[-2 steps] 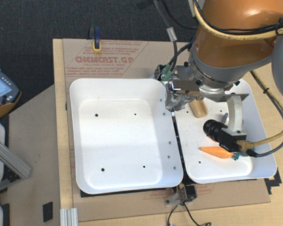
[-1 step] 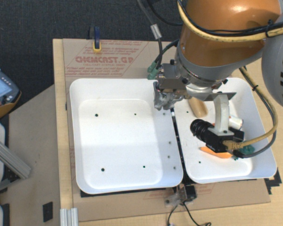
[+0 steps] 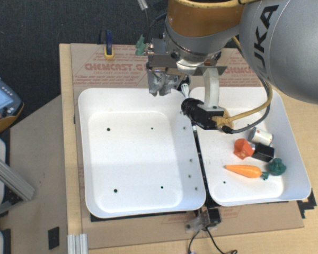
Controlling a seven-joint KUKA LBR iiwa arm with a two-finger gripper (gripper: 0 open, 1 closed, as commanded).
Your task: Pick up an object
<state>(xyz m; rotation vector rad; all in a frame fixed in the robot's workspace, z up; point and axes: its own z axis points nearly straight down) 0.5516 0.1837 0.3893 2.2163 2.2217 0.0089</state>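
Cardboard lies nearest, a brown sheet under both white bins on the tabletop, with a small black clip and wire at its front edge just below the seam where the bins meet. Taking that seam as the landmark: to its left sits the left bin, its floor bare white with a few small dark dots. To the seam's right sits the right bin, and all the loose things lie in it. Closest to the front is an orange toy carrot with a green leafy end, lying flat and well right of the seam. Just behind it are a small orange-red piece, a black block touching it on the right, and a white cylinder behind that block. Farther back, right at the seam, a black fitting with a tan cable hangs from the arm. Beyond it, above the far rim of the left bin just left of the seam, hangs the tool; I cannot tell how far open it is, and nothing shows in its grasp. The grey and orange arm looms behind.
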